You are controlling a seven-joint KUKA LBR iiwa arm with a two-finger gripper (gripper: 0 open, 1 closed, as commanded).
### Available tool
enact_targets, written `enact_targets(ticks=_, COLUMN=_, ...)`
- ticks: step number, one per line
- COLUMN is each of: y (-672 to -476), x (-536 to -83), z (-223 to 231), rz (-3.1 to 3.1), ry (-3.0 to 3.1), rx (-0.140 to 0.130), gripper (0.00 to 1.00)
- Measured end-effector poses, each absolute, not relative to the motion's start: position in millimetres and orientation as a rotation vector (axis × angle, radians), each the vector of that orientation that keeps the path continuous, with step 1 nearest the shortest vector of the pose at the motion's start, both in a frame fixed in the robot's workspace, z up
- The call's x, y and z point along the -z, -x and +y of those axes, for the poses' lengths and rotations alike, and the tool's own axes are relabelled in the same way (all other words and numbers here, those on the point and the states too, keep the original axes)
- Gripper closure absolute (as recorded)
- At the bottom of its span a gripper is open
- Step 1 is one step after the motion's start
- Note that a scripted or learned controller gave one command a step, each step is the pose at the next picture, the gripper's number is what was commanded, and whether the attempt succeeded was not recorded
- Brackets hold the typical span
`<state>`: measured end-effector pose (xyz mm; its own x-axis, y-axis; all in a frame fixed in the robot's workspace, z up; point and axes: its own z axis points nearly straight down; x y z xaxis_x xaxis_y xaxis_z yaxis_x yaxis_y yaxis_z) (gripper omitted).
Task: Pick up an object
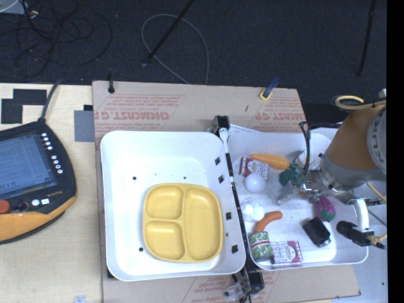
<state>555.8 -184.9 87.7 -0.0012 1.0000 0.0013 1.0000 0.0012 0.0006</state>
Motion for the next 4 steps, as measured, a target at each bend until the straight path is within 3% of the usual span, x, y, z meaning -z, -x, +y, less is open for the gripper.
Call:
enact_targets(ticks=1, y=-612.9, x=-86.6, z=-128.1, rz=-2.221, ry=2.218, rx=0.000, gripper=0.00)
enact_targets(ticks=2, y=-510.6, x=-87.6, z=-117.7, rz=-2.216, ry=2.218, rx=-0.002, gripper=0.00)
enact_targets(ticks=3, y=-585.8, x=-167.1, z=-162.5, rz=-2.221, ry=2.219, rx=-0.003, gripper=0.00)
enact_targets(ticks=4, y=-557.1, x=-87.2, z=-213.8, rz=-2.220, ry=2.219, rx=0.000, gripper=0.00)
